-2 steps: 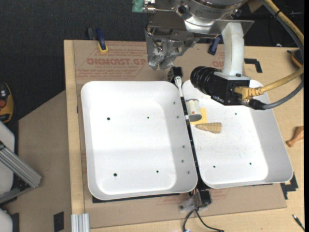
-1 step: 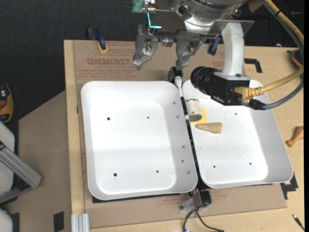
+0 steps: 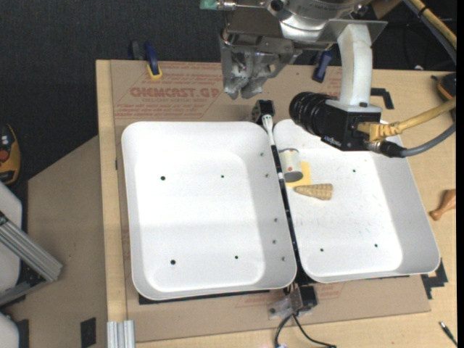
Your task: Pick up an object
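Left edge: an aluminium extrusion (image 3: pixel 29 251) runs off frame at lower left, and an orange-and-black item (image 3: pixel 6 154) is cut by the border, can't identify it.

The table (image 3: pixel 174 93) is a brown board with red "CHEMCAST" lettering at the far side, partly covered by the bins. A blue-and-yellow clamp (image 3: pixel 151 60) sits on its far left corner.

Left bin (image 3: pixel 199 205): white and shallow, a few dark dots on the floor, no objects in it.

End effector (image 3: pixel 245 78) hangs over the bare board just beyond the far right corner of the left bin, above both bins. Fingers read as a grey blurred cluster, overlapped by the wrist housing. Can't tell whether it's released or clenched; nothing visible between the fingers.

Right bin (image 3: pixel 362 223): its far end is hidden behind a black cylindrical unit (image 3: pixel 322 122) and a white bracket. The objects sit close to the divider between the bins, far-left part of this bin: a small white cylinder (image 3: pixel 291 163) with a dark band, touching a flat yellow piece (image 3: pixel 301 172), mostly covered. Just near of that is a tan cone (image 3: pixel 316 191) lying on its side, tip pointing left.

Right edge: a yellow hose and a grey cable (image 3: pixel 428 140) leave frame, and a small brown object (image 3: pixel 444 207) is cut off.
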Controlling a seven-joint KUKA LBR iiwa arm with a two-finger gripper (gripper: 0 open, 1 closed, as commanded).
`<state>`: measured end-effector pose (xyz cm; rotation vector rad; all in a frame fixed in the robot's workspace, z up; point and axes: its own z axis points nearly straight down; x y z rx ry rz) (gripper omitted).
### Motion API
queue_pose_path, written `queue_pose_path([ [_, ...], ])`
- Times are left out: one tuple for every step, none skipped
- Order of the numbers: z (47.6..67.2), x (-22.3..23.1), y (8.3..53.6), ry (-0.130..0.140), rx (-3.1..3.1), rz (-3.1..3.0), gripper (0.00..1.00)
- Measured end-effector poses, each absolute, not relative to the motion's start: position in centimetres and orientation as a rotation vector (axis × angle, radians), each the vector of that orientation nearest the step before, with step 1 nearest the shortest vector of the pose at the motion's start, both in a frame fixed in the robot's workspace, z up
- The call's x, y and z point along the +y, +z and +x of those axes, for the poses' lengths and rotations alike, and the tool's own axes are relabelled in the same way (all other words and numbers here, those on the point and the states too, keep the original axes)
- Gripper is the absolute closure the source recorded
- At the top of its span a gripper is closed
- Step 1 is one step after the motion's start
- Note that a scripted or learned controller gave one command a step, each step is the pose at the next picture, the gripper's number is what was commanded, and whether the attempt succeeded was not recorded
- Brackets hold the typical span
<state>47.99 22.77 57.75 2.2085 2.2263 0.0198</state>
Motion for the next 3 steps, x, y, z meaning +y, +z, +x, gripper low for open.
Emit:
queue_pose_path([
  [48.0,22.8,57.7,0.018,2.226,2.210,0.00],
  [48.0,22.8,58.8,0.024,2.227,2.207,1.00],
  [48.0,22.8,58.7,0.022,2.227,2.208,0.00],
])
